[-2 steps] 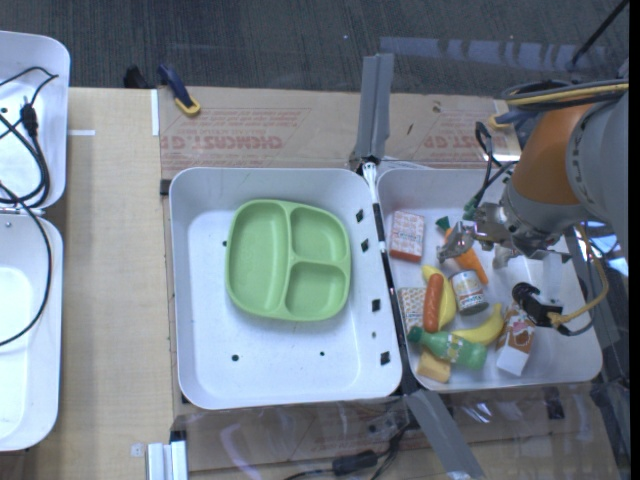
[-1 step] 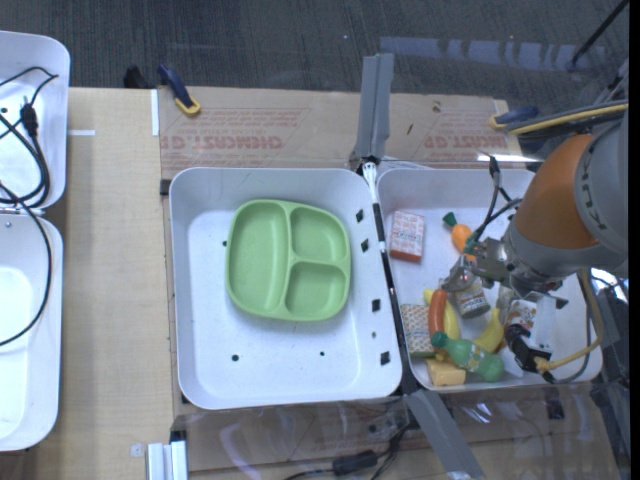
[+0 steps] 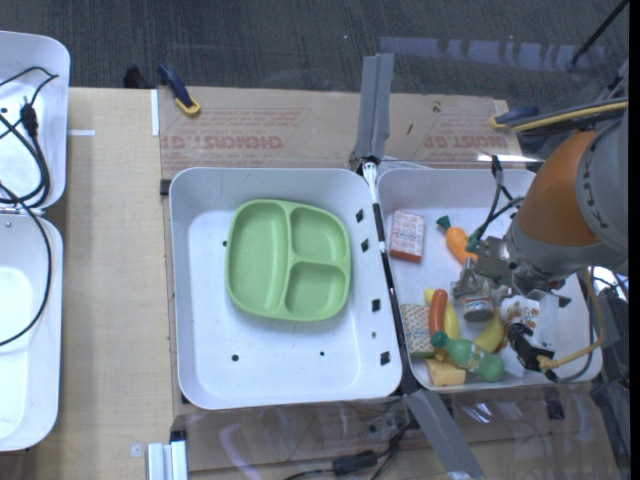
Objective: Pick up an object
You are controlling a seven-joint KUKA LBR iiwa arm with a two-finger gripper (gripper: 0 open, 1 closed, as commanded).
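My gripper (image 3: 482, 290) is low inside the right bin (image 3: 415, 193), over a small grey can-like object (image 3: 478, 308). The grey arm with its orange band (image 3: 560, 203) comes in from the right. Around the gripper lie toy foods: an orange carrot (image 3: 457, 240), a red-and-white box (image 3: 406, 235), a red sausage (image 3: 437, 311), a yellow banana (image 3: 490, 335), a green bottle (image 3: 472, 355), a yellow cheese wedge (image 3: 446, 373) and a patterned packet (image 3: 415, 321). The gripper body hides the fingertips.
The left bin (image 3: 200, 363) holds a green divided plate (image 3: 289, 259). A metal divider post (image 3: 375, 108) stands behind the two bins. Cables and a white tray (image 3: 25, 218) sit at the far left. A blue-and-yellow clamp (image 3: 178, 90) lies on the bench behind.
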